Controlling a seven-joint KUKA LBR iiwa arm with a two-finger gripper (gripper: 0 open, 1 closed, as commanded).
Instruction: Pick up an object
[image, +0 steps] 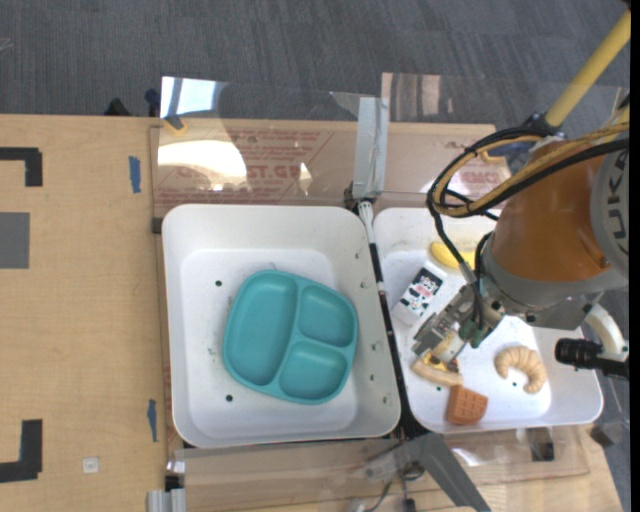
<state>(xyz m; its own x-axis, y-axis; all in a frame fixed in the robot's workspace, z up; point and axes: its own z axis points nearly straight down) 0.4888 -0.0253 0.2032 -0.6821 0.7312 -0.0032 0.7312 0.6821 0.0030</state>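
1. From my seat the gripper (447, 338) hangs low in the right bin (580, 405), its tip just above a pale, stick-like piece of toy food (437, 371). I cannot tell how the jaws stand; cables and the wrist hide them, and I see nothing held.
2. I judge this the approach step: the arm is coming down on a target, and that stick looks the likeliest one, lying just below the gripper.
3. The next move calls for a straight descent, then closing across the narrow width of the stick.
4. Close around the gripper: an orange waffle (466, 405) just below the stick, a croissant (524, 367) to the right, a black-and-white carton (422, 290) up-left, a yellow piece (447, 253) above, partly hidden.
5. The waffle sits nearest and could get nudged.
6. Well left of the gripper, a teal divided plate (290, 336) lies in the left bin (190, 330), no obstacle.
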